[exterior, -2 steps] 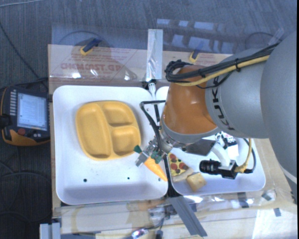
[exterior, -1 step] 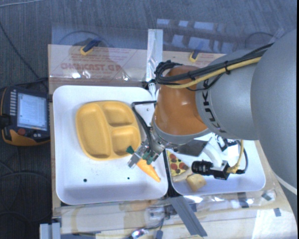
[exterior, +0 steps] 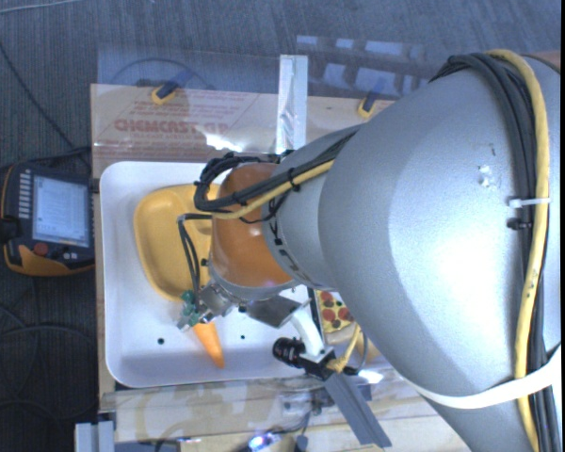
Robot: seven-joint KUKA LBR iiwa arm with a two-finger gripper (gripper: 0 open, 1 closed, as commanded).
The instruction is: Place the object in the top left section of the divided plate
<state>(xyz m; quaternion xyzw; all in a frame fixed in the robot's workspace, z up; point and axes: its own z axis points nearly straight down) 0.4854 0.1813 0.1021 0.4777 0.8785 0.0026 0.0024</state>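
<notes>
A yellow divided plate [exterior: 165, 234] lies in the left white bin [exterior: 122, 281], and the arm covers its right part. An orange toy carrot [exterior: 210, 344] with a green top lies on the bin floor just below the plate's lower edge. My gripper [exterior: 210, 301] hangs under the orange wrist band [exterior: 250, 248], directly above the carrot's green end. Whether it touches the carrot is hidden by the wrist.
The grey arm [exterior: 424, 234] covers most of the right bin. A pizza-slice toy [exterior: 334, 314] peeks out beside the wrist. A teach pendant [exterior: 52, 215] lies on the floor to the left of the bench. Cardboard and a clear sheet [exterior: 198, 121] lie behind the bins.
</notes>
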